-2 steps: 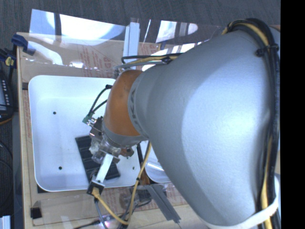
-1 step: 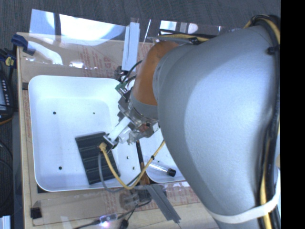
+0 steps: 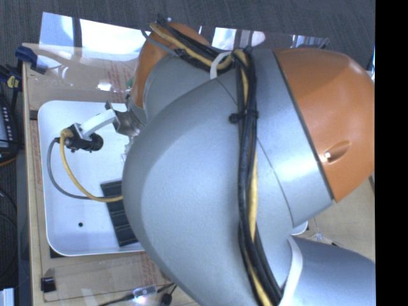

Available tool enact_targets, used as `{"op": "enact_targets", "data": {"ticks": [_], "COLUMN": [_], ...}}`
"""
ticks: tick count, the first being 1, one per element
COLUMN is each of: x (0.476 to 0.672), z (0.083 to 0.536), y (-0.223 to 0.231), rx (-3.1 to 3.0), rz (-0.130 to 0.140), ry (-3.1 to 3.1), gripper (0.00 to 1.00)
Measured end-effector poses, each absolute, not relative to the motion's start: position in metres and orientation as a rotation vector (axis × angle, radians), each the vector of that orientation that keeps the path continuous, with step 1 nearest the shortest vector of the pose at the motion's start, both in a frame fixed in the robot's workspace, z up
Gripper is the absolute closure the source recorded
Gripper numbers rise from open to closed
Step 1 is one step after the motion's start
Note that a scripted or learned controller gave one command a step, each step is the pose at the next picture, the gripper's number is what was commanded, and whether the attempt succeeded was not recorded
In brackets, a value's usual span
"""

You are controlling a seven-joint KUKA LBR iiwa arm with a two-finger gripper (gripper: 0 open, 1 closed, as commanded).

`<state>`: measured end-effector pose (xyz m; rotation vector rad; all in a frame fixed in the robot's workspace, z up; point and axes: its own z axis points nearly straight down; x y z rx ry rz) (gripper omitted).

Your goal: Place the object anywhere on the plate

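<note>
The grey arm (image 3: 255,171) with its orange band (image 3: 162,53) covers most of the camera view and hides the right bin. Its wrist end (image 3: 127,121) hangs over the left white bin (image 3: 54,171). A white bracket (image 3: 95,123) with a black fitting (image 3: 86,143) and a looping yellow cable (image 3: 64,183) sticks out from the wrist to the left. Below it, a dark ribbed part (image 3: 120,214) pokes out from under the arm over the bin floor; I take it for the gripper, mostly hidden by the arm.
A tiny dark speck (image 3: 81,224) lies on the left bin's floor. The wooden bench edge (image 3: 29,107) runs along the left, with black cables and a blue clip (image 3: 25,56) beside it. Shiny tape (image 3: 95,37) lines the far side.
</note>
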<state>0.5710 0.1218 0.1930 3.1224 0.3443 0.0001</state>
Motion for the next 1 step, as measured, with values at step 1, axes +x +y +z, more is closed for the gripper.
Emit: {"op": "enact_targets", "data": {"ticks": [1], "x": [0.5297], "z": [0.3373], "y": [0.0573], "rx": [3.112], "rz": [0.004], "ry": [0.432], "gripper": [1.00]}}
